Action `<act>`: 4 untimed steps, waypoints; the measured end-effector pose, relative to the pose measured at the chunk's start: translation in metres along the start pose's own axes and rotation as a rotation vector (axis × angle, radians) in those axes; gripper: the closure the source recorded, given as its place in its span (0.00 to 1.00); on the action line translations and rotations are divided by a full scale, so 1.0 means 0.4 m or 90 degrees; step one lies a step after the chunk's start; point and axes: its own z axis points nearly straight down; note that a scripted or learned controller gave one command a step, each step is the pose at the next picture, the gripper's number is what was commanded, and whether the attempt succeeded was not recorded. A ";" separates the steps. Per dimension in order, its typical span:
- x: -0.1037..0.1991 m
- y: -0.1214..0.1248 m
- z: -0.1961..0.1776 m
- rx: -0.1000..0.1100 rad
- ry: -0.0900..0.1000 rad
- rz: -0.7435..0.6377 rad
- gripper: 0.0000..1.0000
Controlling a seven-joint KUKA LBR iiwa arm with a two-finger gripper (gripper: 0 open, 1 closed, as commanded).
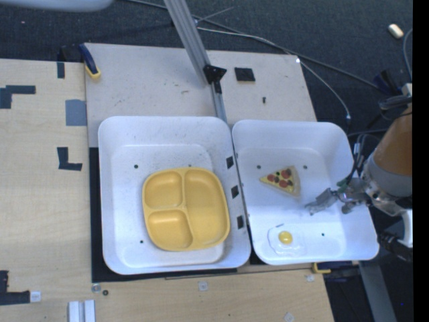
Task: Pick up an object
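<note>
At the bench, 2 white bins sit side by side beneath the fixed camera. The left bin (117,180) holds a yellow tray (186,208) with 3 compartments, lying flat toward the bin's near right corner and well apart from me.

The right bin (322,136) holds 2 small toys. A pizza slice (282,180) lies flat near the bin's middle, its point aimed toward my side. A fried egg (285,238) lies nearer the front wall, white with a yellow yolk, apart from the slice.

My gripper (328,200) reaches in over the right bin's right half from the edge of the frame, low and slanted, with nothing visibly between its fingers. How wide those fingers stand I cannot tell; they blur into grey metal and cable at this size. The tip hangs right of the slice and above the egg in the frame, touching neither as far as I can judge.

No object is picked yet. The slice looks the nearest candidate, the egg the second.

The risks, as I judge them: both toys are thin and flat, so fingers closing too high would meet air, and closing too low would scrape the bin floor. A slanted approach could nudge the slice away and leave me shut on nothing. The bin's right wall stands close by my wrist, and a careless descent could knock it.
</note>
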 end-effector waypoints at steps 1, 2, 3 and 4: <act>-0.002 0.003 0.116 -0.006 -0.003 0.000 0.00; -0.005 0.006 0.084 -0.009 -0.006 0.000 1.00; -0.006 -0.014 -0.030 -0.006 -0.002 0.000 1.00; -0.006 -0.012 -0.162 -0.007 -0.002 -0.001 1.00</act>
